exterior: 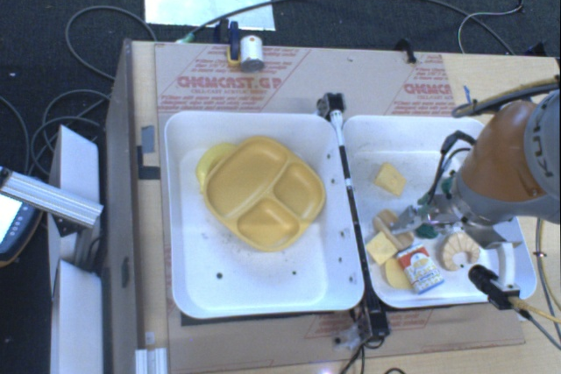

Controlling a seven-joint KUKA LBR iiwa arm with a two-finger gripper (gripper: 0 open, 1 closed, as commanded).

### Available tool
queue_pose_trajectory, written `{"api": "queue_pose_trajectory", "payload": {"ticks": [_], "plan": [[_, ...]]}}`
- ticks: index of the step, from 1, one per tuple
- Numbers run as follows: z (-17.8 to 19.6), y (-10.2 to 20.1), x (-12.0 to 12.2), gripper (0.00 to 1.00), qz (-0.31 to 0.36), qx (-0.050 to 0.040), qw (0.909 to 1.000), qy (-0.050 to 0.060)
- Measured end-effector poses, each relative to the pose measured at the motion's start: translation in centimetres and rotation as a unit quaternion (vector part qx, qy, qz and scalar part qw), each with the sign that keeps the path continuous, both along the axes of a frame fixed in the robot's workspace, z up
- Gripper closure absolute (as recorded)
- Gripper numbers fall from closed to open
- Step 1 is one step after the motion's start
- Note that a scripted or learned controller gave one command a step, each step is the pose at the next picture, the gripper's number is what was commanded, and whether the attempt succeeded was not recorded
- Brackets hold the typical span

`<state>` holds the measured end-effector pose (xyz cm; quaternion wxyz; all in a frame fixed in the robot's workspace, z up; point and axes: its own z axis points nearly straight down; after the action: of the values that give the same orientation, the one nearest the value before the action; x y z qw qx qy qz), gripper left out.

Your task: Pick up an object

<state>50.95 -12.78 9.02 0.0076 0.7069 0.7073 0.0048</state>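
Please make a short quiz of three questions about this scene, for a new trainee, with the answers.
1. True or false: the yellow divided plate lies in the right bin.
2. Which thing lies nearest the gripper? A) the yellow divided plate B) the tan blocks C) the silver cylinder
3. Fill in: the small red and white box lies in the ____ bin.

Key: 1. False, it lies in the left bin. 2. B. 3. right.
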Motion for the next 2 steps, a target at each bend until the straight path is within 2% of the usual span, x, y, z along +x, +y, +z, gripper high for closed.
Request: {"api": "queue_pose_trajectory", "payload": {"ticks": [1,2], "plan": [[-0.2,4.1,8.3,0.00,0.001,0.0018,1.0000,0.002],[1.1,4.2,8.5,1.00,0.003,0.0036,1.0000,0.001]]}}
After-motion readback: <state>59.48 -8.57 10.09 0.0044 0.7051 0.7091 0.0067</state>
